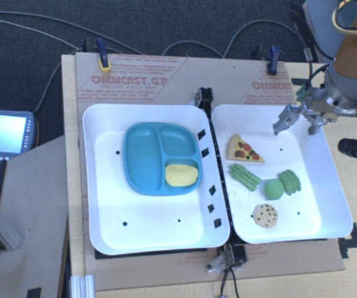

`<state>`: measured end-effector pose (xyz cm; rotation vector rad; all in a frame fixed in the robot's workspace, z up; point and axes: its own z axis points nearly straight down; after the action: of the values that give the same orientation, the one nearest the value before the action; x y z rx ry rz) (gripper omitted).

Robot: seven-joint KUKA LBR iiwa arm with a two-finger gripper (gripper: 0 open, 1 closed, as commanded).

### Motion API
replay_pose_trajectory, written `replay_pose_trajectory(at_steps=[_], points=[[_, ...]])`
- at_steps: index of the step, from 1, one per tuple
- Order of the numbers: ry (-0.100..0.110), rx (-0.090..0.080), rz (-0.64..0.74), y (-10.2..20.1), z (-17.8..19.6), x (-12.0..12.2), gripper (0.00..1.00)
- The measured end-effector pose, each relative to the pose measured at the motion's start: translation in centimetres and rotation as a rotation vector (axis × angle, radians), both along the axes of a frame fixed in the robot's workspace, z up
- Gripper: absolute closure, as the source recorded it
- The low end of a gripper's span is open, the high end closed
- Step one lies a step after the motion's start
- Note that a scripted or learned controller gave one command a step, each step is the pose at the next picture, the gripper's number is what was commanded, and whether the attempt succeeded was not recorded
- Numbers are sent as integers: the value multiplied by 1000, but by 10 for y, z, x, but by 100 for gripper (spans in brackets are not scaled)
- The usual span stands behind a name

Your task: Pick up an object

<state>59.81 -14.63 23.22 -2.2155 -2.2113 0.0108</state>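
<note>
In the camera view the jaws (298, 120) stand apart and bare above the right bin's (327, 185) far corner, so this looks like the approach step. The pizza slice (245, 149) lies nearest, just beside the divider, with the green ball (273, 189) and cookie (265, 216) further on. Next the jaws would need to travel over one piece and descend.
</note>
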Motion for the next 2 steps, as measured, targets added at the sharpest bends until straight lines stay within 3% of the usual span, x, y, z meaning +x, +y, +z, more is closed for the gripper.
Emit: replay_pose_trajectory(at_steps=[1,2], points=[[-12,-2,2,0,6,2,0],[-6,-1,2,5,-52,-6,0]])
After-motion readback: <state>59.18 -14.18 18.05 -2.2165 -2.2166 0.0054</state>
